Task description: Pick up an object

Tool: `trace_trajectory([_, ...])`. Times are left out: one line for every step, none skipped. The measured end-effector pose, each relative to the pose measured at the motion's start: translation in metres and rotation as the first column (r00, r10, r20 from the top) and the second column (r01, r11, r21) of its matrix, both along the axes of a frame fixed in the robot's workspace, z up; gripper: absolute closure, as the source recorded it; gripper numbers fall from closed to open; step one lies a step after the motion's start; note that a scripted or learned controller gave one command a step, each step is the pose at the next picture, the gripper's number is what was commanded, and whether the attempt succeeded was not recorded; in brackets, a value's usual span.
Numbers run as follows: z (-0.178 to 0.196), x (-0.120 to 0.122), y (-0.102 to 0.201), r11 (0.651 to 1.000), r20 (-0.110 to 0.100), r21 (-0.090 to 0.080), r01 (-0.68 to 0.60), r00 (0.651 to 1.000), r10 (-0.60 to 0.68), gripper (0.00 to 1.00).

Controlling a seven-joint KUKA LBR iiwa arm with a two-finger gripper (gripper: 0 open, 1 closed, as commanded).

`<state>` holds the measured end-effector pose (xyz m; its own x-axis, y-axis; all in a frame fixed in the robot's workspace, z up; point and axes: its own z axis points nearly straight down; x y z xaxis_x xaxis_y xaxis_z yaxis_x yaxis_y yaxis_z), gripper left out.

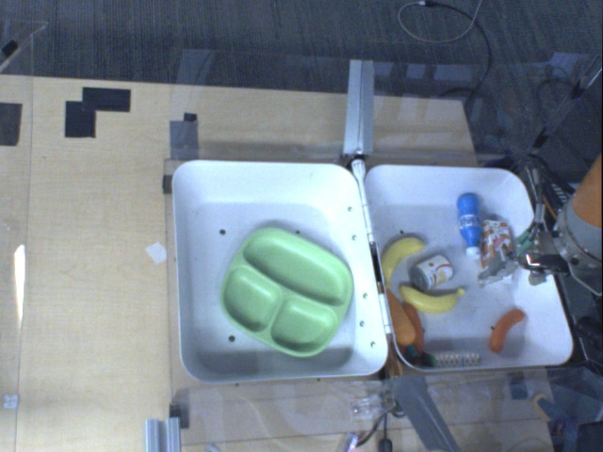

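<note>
The right bin (443, 188) holds several objects: a blue bottle (468, 217), a colourful packet (492, 236), a small can (433, 272), two yellow bananas (400, 252) (433, 298), an orange-red sausage shape (507, 329) and an orange carrot-like piece (407, 323). My gripper (504, 260) reaches in over the bin's right wall. It sits low, right beside the packet's lower right end. I see nothing clearly lifted in it.
A green divided plate (287, 290) lies in the left bin (203, 205). A dark ridged item (452, 357) rests against the right bin's front wall. A metal divider post (355, 111) stands behind the two bins. Cables hang at the right.
</note>
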<state>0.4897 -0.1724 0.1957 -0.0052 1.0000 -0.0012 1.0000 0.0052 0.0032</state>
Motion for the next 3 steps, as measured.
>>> trace_trajectory([-0.082,0.116,0.003,1.000,0.041,-0.015,-0.014,0.999,0.015,0.00])
trace_trajectory([-0.068,0.119,0.004,1.000,0.051,-0.016,-0.018,0.999,0.019,1.00])
trace_trajectory([0.039,0.136,0.090,1.000,0.004,0.000,0.004,1.000,-0.004,1.00])
